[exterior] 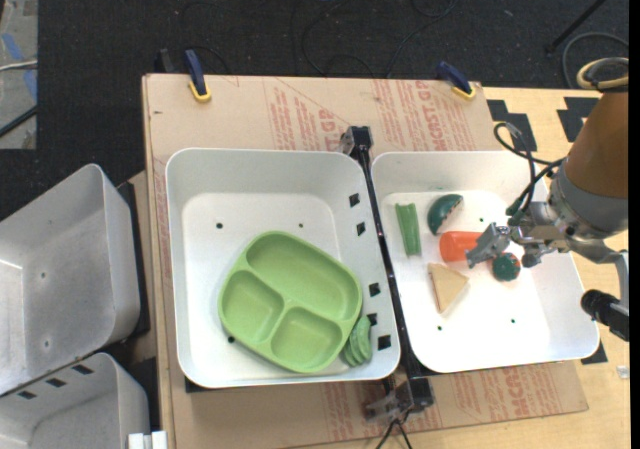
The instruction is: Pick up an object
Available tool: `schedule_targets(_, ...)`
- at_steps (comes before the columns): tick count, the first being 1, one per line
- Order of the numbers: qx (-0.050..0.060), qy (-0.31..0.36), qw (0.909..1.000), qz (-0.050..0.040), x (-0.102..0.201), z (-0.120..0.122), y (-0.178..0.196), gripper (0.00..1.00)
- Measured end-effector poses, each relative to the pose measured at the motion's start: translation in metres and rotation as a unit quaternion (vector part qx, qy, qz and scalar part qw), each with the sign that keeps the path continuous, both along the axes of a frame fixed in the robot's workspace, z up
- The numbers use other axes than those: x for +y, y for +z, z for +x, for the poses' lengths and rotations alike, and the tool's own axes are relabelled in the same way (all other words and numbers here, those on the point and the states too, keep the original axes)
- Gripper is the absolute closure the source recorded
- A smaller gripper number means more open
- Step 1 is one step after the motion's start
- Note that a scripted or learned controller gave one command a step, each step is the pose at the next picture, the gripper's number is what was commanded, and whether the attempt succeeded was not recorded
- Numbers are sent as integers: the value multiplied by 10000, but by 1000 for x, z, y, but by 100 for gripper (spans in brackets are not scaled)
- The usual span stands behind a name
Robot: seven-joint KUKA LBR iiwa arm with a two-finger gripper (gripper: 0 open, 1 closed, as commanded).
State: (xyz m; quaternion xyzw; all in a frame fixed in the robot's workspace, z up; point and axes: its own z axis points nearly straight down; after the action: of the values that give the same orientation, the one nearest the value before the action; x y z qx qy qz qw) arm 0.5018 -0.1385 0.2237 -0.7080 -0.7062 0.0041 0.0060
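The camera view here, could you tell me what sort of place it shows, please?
Probably a robotics lab: two white bins clamped on a cardboard-topped bench, toy food such as a green plate, and cables on dark carpet.

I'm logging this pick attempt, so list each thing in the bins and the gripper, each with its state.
Green divided plastic plate: flat in the left bin, tilted against nothing.
Green long stick piece: lying flat, right bin.
Dark green rounded piece: resting, untouched.
Orange block: lying beside the gripper.
Tan wedge: lying flat.
Small dark green ball: under the gripper.
Gripper: low over the right bin.

Dark carpeted floor (90, 27) with loose cables (330, 22) surrounds the clamped cardboard-topped bench (270, 107).
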Motion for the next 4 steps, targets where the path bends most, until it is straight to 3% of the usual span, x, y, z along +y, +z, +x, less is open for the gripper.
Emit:
schedule_targets(1,-68,18,10000,-12,1,3,7,0)
schedule_targets(2,-41,7,10000,-6,4,9,-54,0)
schedule_targets(4,-51,3,10000,-7,3,4,-134,0)
